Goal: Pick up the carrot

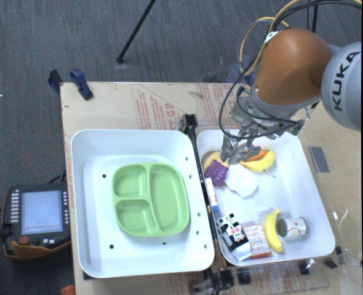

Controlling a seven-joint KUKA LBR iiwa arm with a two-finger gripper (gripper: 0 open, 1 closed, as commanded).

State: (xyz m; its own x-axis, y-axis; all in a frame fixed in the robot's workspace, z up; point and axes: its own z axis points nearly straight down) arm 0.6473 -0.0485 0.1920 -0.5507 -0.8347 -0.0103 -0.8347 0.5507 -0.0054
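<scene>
1. My gripper [233, 150]: poised over the upper left corner of the right bin [314, 192], hanging from my orange-banded wrist. How far my jaws stand apart I cannot tell, as they are dark and blurred against the clutter below, and I cannot tell whether they have hold of anything.
2. Carrot [259, 160]: the orange-and-yellow tapered piece, as best I can judge. It lies on the bin floor just to the right of my gripper, near the bin's far wall.
3. Purple grapes [216, 173]: just below my gripper, against the left wall of the bin.
4. Yellow piece [210, 160]: touching the grapes on their upper side.
5. White lump [242, 180]: beside the grapes, to their right.
6. Banana [272, 231]: near the front of the right bin, upright in the view.
7. Small can [291, 227]: on its side, touching the banana.
8. Cow-patterned carton [232, 231] and red-and-white packet [256, 239]: front left corner, side by side.
9. Left bin [89, 165]: holds a green divided plate [151, 200].
10. Handheld screen unit [37, 217]: on the floor, left of the bench.
</scene>
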